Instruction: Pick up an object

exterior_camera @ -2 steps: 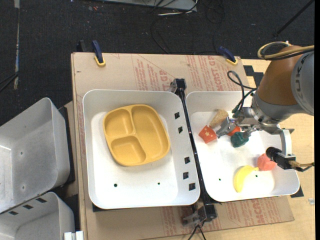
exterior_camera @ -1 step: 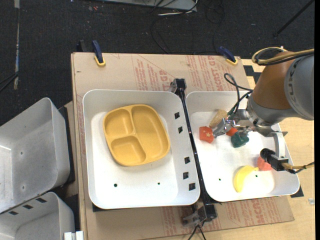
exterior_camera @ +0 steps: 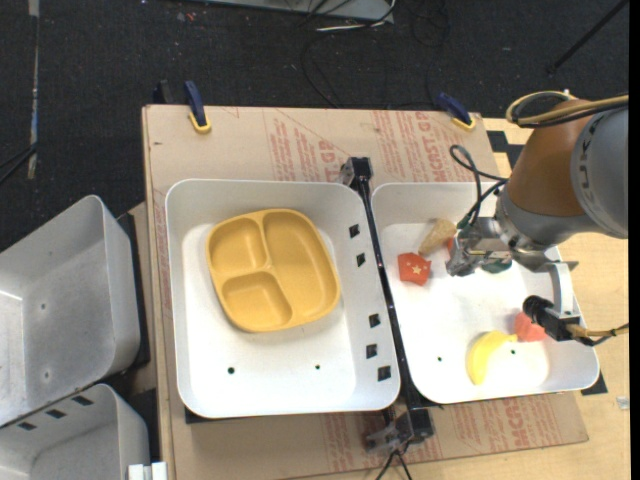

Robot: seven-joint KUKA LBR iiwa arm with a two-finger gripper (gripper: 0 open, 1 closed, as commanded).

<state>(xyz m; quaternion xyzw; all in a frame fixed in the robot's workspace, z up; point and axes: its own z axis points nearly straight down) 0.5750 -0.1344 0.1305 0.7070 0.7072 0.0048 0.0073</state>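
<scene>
dark carpet around a cardboard-topped bench (exterior_camera: 300, 138), with cables across the floor up top and two blue clamps on the far edge. two shallow white bins side by side on the cardboard, meeting at a black divider down the middle.

left bin (exterior_camera: 190, 368): mostly taken up by a yellow divided plate (exterior_camera: 272, 268), with bare white floor along the near and right sides.

right bin (exterior_camera: 440, 383): grey arm with orange band (exterior_camera: 548, 173) reaching in from the right, covering the far right corner. gripper (exterior_camera: 468, 256) low over the far half of the bin; cannot tell whether clenched or released, fingertips too small and dark to read, nothing visibly between them. red block (exterior_camera: 414, 268) just left of the gripper, close but apart. tan piece (exterior_camera: 436, 235) just beyond that, near the far wall, up-left of the gripper. yellow banana-like toy (exterior_camera: 488, 356) near the front wall, well apart from the gripper. small red-orange object (exterior_camera: 530, 328) beside it on the right, partly behind a black fitting. open white floor across the bin's centre and left front corner.
</scene>
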